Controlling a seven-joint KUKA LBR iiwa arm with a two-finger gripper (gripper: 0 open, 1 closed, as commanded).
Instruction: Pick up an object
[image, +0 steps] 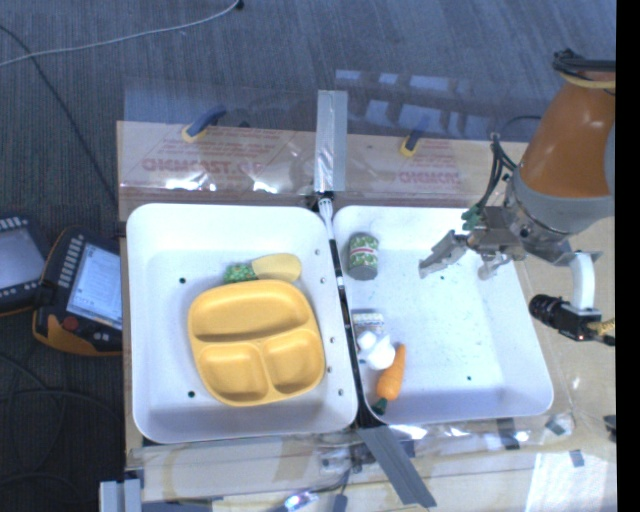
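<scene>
Objects for picking lie along the right bin's (500, 390) left wall: a small green-labelled can (362, 255) near the top, and lower down a white lump (376, 349) touching an orange carrot (391, 372). The gripper (463, 255) hangs over the bin's upper right, fingers spread and holding nothing, well apart from them. The left bin (160, 400) holds a yellow divided tray (258, 340) with a pale yellow piece (277, 266) and a green bit (238, 272) at its top edge.

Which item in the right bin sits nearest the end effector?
The green can, upper left in that bin. The carrot and white ball lie farther from the end effector.
</scene>
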